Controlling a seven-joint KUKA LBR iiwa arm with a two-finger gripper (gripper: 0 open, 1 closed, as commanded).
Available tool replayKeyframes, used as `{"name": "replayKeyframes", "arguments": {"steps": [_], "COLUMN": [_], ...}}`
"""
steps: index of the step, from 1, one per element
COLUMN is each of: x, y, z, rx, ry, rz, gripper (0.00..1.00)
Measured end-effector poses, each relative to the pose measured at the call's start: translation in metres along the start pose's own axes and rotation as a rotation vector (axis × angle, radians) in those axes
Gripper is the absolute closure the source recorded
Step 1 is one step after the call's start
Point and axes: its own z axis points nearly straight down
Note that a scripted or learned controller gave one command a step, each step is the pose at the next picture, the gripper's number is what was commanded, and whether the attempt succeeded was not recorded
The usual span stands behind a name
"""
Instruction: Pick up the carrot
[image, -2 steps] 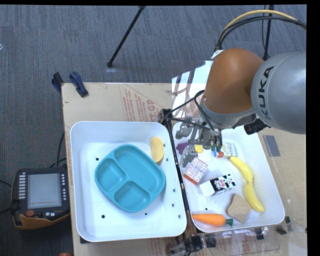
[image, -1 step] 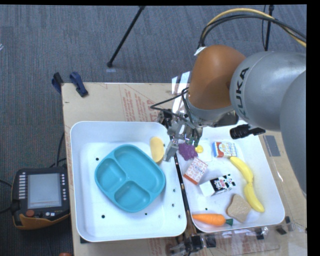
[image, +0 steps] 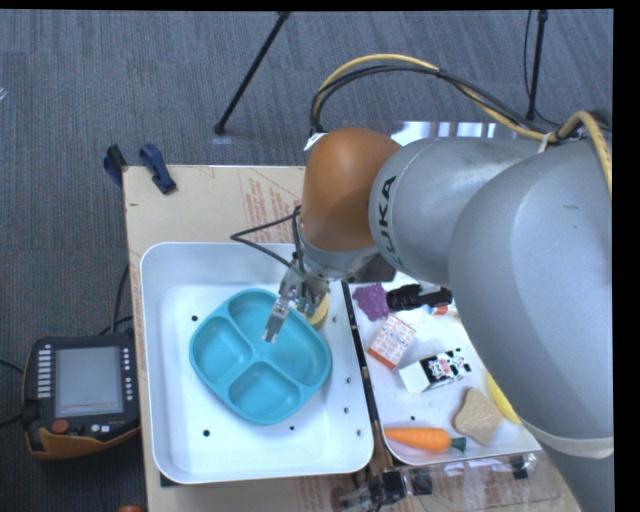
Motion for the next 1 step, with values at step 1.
{"name": "replayKeyframes", "arguments": {"steps": [1], "x": [-0.0042], "y": [-0.0043], "z": [0.0259], "rx": [-0.004], "ry": [-0.006], "rz": [0.207], "gripper": [0.0]}}
